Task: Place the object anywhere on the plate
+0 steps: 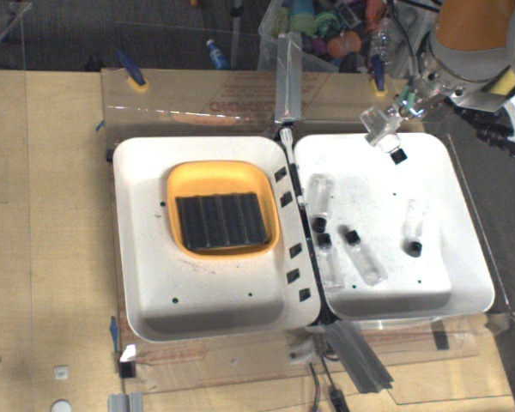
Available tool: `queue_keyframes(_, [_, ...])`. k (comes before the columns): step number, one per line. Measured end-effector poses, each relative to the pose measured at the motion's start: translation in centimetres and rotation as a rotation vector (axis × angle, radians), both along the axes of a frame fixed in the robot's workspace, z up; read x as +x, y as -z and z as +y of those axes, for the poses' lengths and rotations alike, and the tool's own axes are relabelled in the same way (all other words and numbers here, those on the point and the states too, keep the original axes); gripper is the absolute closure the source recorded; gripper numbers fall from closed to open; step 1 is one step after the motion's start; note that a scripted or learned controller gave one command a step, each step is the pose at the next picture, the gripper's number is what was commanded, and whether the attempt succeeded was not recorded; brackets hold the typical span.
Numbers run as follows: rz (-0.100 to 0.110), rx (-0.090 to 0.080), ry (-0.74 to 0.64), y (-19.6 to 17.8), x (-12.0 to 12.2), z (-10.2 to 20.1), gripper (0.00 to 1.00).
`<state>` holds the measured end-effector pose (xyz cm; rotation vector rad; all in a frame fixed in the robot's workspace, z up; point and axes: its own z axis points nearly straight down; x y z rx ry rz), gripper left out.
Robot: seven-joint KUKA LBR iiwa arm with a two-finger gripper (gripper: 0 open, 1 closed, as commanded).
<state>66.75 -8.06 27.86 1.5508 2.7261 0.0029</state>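
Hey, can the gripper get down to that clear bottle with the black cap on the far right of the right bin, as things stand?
Probably yes. The bottle lies alone on the right bin's floor, apart from the other bottles, nothing over it. The gripper hangs above the bin's far edge.

Two bins [137,230], one plate [182,178], four vials [412,226].

Two white bins [146,312], black-speckled. Orange-yellow plate [182,177] with a dark ribbed slab [221,221]. Clear vials [412,224] with black caps in the right bin. Grey arm [474,24] with an orange band. Tan bench [43,230].
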Motion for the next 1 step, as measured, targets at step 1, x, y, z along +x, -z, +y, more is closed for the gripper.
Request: queue_keyframes(1, [0.000, 0.000, -0.038, -0.49, 0.00, -1.74, 1.00])
